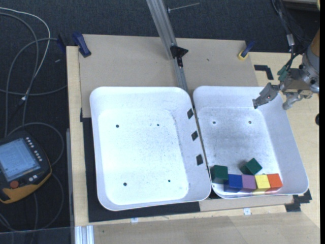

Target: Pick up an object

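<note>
Several small blocks lie along the near edge of the right bin [284, 131]: a dark green block [220, 173], a blue block [234, 181], a purple block [249, 182], a yellow block [261, 181], an orange block [274, 180] and a second green block [252, 165] tilted just behind them. My gripper [277, 99] hangs over the far right corner of that bin, well away from the blocks. Its two fingers [262, 97] are spread apart with nothing between them.
The left bin [137, 146] sits beside the right one, joined by black clips. A metal rail [162, 24] runs from the top toward the bins. A handheld pendant [20, 164] and cables lie on the floor at left.
</note>
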### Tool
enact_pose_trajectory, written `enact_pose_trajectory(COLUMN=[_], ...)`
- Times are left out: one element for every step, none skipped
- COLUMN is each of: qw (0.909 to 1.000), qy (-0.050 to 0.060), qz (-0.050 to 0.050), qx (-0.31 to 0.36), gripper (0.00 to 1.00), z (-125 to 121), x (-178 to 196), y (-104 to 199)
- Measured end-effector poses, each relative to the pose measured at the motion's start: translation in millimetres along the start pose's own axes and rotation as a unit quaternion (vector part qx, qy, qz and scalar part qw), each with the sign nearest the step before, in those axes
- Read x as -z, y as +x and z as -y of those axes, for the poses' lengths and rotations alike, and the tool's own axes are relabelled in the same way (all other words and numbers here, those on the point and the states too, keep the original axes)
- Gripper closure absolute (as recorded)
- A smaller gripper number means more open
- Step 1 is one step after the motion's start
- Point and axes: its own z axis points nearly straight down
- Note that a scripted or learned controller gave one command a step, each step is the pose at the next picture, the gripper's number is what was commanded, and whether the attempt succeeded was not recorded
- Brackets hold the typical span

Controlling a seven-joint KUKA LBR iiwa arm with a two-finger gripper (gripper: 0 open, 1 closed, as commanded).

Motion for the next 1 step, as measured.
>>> enact_pose_trajectory(qw=[1.0000], qy=[0.004], qz=[-0.001], qx=[0.002], gripper=[0.00], z=[7.1], x=[-60.3], y=[44.4])
